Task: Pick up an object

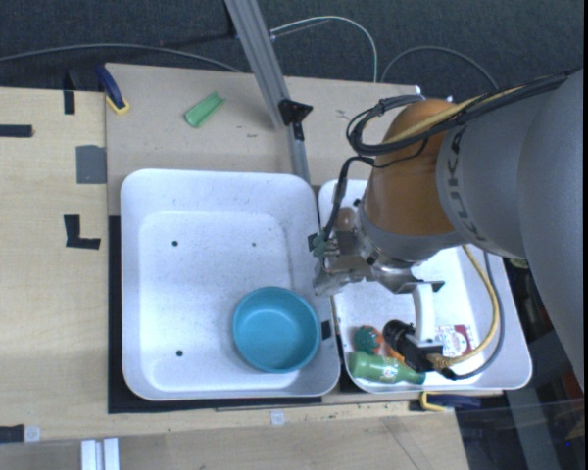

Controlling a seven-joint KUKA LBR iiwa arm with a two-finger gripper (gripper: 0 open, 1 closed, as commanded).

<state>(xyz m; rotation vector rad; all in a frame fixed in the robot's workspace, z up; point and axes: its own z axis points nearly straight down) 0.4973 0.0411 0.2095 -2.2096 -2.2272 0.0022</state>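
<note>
- Nearest us, in the front left corner of the right bin (pixel 510 368), a green item (pixel 380 367) lies just beside a small orange-and-green piece (pixel 367 339), with a red-and-white packet (pixel 455 341) near them. These are small, crowded targets.
- In the left bin (pixel 157 204), the blue bowl (pixel 274 328) sits upright near the front right corner, close to the wall.
- The gripper (pixel 328 262) hangs over the wall between the bins, just beyond the bowl. We cannot tell whether it is spread or closed.
- We judge the bowl the likeliest pick: we should clear the dividing wall first, then come down astride the rim — one side inside, one outside.
- Farthest off, a green block (pixel 204 109) lies on the bench beyond the bins — we leave it.
</note>
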